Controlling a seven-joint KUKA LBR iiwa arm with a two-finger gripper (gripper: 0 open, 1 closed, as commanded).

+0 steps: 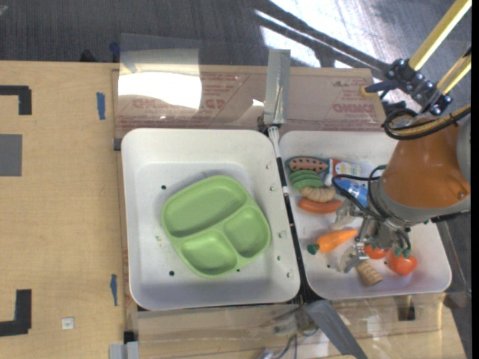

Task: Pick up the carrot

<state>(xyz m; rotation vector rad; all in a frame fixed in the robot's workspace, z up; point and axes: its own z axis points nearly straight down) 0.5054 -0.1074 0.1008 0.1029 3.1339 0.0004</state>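
A pale wooden bench carries two shallow white bins, the left bin (142, 200) holding a green divided plate (215, 224) and the right bin (434, 271) a scatter of toy food. The carrot (334, 240) lies loose on that bin's floor at centre right of the frame, just left of the gripper (369, 247). Nothing is lifted yet, so the grasp and the lift both seem left to do; whether the fingers are apart or together I cannot tell.

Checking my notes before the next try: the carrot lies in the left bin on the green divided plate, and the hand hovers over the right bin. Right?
Not quite. The camera view shows the carrot in the right bin, beside the hand. The green divided plate sits in the left bin, with no carrot on it.
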